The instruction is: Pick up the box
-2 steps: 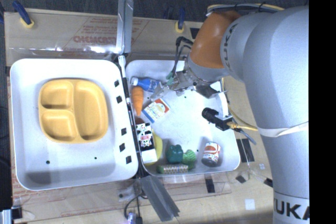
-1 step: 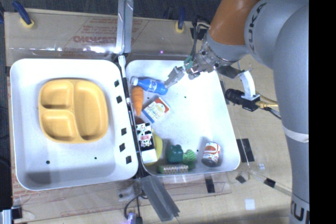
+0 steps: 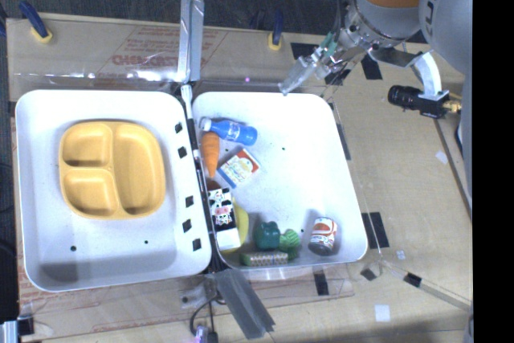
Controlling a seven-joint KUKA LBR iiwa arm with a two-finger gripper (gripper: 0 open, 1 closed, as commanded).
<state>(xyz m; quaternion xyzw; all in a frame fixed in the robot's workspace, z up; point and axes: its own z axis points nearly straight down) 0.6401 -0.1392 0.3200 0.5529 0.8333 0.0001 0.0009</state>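
On the left of the table point(image 3: 401, 173) sits a shallow white plastic bin point(image 3: 32, 173) holding a yellow plastic plate with three compartments point(image 3: 112, 169), which lies flat in the bin's middle, nearer its far wall. Just to the right, touching along a shared edge, sits a second shallow white plastic bin point(image 3: 321, 165), and its contents crowd its left and near sides. Taking the small flat box with a red, white and blue printed face point(image 3: 238, 169) as the landmark: it lies in the left half of this second bin, slightly tilted, apart from the arm. Just left of the box lies an orange carrot-shaped toy point(image 3: 210, 153), close enough that they may touch. Beyond the box, toward the far wall, lies a blue and white plastic bottle point(image 3: 230, 130) on its side. Nearer than the box, along the bin's left wall, lies a black and white carton with a cow pattern point(image 3: 222, 212). To the near right of the box stands a dark green lumpy toy point(image 3: 269, 235), with a small grey-green ridged piece point(image 3: 265, 259) just in front of it, and farther right a small red and white can point(image 3: 323, 235) stands near the bin's near right corner. Well beyond and to the right of the box, the grey arm's jaws point(image 3: 291, 83) hang over the bin's far rim, holding nothing; I cannot tell whether they are released or clenched.
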